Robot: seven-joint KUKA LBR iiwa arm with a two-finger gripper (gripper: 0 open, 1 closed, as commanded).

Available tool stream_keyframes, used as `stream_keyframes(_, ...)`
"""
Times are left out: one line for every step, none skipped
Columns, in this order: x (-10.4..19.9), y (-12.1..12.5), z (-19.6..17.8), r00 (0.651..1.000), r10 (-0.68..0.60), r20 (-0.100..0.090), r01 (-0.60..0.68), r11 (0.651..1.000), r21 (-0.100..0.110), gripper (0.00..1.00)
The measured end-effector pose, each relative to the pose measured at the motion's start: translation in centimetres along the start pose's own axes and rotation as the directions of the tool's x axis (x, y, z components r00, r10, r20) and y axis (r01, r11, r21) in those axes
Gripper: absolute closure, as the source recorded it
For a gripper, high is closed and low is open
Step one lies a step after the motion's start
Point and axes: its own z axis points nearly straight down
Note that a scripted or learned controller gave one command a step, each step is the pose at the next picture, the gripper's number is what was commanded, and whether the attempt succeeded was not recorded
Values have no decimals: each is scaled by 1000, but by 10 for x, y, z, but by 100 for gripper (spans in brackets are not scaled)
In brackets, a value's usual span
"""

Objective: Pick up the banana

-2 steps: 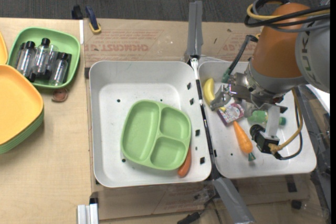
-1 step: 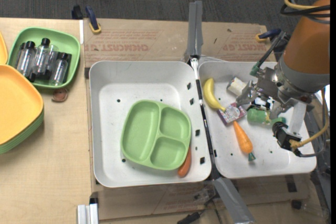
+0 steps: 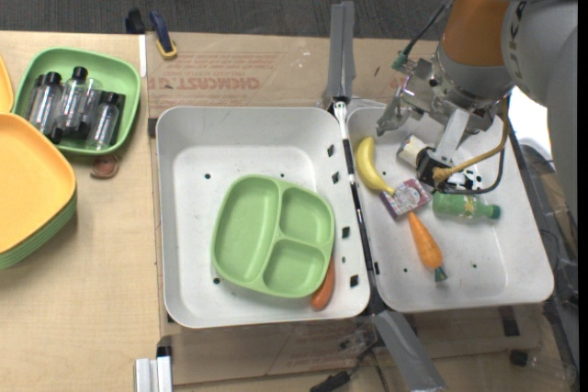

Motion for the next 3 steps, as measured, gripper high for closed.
stream_keyframes(23, -85, -6, 981, 196, 0, -196, 981, 1, 0)
stream_keyframes(19, -101, 2, 959, 283, 1, -283, 959, 2, 0)
stream_keyframes(18, -100, -5, 959, 282, 6, -282, 959, 2, 100)
